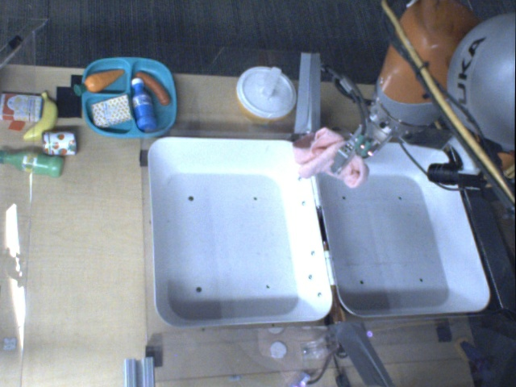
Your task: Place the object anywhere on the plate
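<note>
end effector (352, 153) sits over the far left corner of the right bin (451, 297), clamped on a pink cloth (321, 153); cloth bunches out to its left, draped over the divide w/ the left bin (169, 240), a bit hanging on its right too. beige lidded cup (266, 93) on counter (72, 240) beyond it, to the left. blue sectioned plate (165, 95) w/ toy food well off to its left.

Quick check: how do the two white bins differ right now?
The left bin looks wider than the right bin. The claw hangs over the right bin's top left corner with a pink cloth; that cloth droops across the left bin's top right corner. Both are shallow, white and squarish.
</note>
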`<action>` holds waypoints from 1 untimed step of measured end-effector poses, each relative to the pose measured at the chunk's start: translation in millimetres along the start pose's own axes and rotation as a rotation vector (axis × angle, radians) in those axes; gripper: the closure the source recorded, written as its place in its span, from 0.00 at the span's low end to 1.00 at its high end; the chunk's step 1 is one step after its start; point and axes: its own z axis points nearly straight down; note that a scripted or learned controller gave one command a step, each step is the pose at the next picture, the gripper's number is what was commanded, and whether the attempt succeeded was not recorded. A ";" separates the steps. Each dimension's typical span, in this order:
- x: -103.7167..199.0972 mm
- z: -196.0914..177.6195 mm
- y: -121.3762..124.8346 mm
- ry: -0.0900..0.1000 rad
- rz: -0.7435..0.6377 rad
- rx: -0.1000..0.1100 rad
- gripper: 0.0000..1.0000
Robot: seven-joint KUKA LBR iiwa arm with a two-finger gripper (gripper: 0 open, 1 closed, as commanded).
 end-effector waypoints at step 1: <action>47.3 0.1 39.7 0.000 -0.404 -0.001 1.00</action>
